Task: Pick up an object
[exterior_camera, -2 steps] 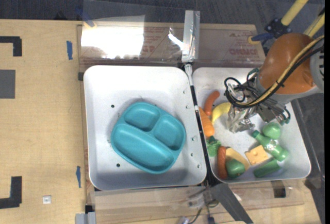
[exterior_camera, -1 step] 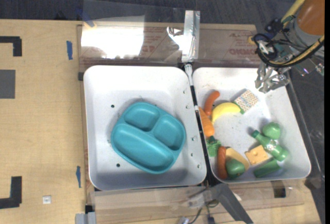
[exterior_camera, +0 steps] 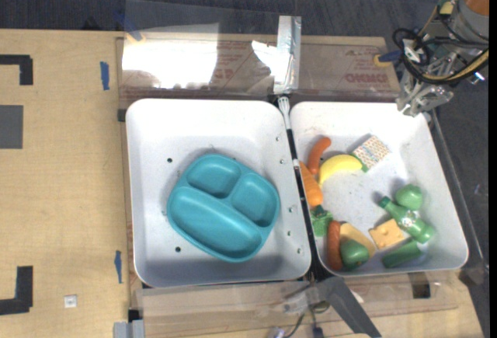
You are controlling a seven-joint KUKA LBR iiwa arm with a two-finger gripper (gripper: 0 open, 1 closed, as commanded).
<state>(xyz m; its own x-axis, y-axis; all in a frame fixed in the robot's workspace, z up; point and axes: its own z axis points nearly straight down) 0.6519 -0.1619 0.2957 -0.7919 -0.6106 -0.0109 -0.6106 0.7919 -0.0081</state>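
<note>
My gripper [exterior_camera: 423, 98] hangs over the far right corner of the right bin [exterior_camera: 443, 173], above the rim and apart from every toy. That bin holds several toy foods: a yellow lemon [exterior_camera: 340, 167], two orange carrots [exterior_camera: 311, 175], a small patterned box [exterior_camera: 370, 150], green bottle-shaped pieces [exterior_camera: 409, 210], a cheese wedge [exterior_camera: 387, 234], a green pepper [exterior_camera: 354, 253] and a red-orange chili [exterior_camera: 333, 242]. The nearest toy to the gripper is the patterned box, below and to its left.
A teal divided plate [exterior_camera: 223, 207] lies in the left bin [exterior_camera: 144, 173]. A clear plastic sheet [exterior_camera: 210, 57] and a cardboard strip stand behind both bins. Cables [exterior_camera: 419, 49] hang off the arm's wrist at the upper right.
</note>
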